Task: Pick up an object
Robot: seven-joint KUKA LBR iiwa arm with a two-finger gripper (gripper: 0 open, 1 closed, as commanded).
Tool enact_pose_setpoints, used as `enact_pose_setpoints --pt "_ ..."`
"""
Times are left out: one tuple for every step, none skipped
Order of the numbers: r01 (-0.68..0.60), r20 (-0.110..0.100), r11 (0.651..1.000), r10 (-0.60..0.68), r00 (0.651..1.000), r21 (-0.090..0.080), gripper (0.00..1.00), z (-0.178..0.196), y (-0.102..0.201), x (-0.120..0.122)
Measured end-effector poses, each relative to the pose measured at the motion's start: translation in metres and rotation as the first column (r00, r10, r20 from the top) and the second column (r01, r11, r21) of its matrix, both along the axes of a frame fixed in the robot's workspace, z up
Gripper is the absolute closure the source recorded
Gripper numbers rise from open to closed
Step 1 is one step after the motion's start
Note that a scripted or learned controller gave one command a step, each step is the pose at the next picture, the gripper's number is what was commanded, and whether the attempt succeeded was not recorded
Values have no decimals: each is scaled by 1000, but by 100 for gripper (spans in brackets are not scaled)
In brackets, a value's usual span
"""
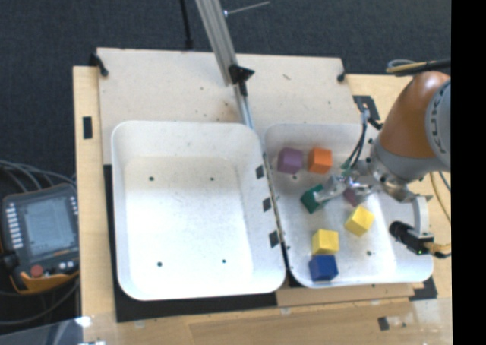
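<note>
The gripper (pixel 332 192) is low in the right bin (pixel 395 260), its metal fingers reaching toward 9 o'clock from the wrist. Whether they are apart or together cannot be told: the tips are small and blurred where they meet the green block (pixel 311 200). That block lies at the finger ends, tilted, and looks to be touching them, but nothing shows it sitting between them.

Just behind the fingers, at 3 o'clock from the green block, a dull mauve block (pixel 351 196) is partly hidden under the gripper body. At 5 o'clock from the gripper lies a yellow block (pixel 360 220), turned corner-on. A second yellow block (pixel 325 242) sits at 6 o'clock from the green one, and a blue block (pixel 323 267) lies just beside it, nearer the bin's front rim. At 11 o'clock from the gripper a purple block (pixel 289 159) and an orange block (pixel 320 159) stand side by side, nearly touching, purple to the 9 o'clock side.

The arm (pixel 414 127), with its orange band, rises at 2 o'clock from the gripper. The left bin (pixel 129 146) lies at 9 o'clock, rim against the right bin's. A metal post (pixel 215 24) slants up toward 11 o'clock from between the bins, and a pendant (pixel 42 229) sits off the bench at far 9 o'clock.
</note>
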State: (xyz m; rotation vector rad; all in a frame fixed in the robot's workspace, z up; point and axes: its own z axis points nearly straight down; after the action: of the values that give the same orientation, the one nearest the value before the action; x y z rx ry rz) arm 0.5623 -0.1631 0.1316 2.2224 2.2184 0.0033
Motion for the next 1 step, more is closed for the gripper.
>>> enact_pose_setpoints --pt "-3 22 1000 3 1000 -7 0 -5 -2 6"
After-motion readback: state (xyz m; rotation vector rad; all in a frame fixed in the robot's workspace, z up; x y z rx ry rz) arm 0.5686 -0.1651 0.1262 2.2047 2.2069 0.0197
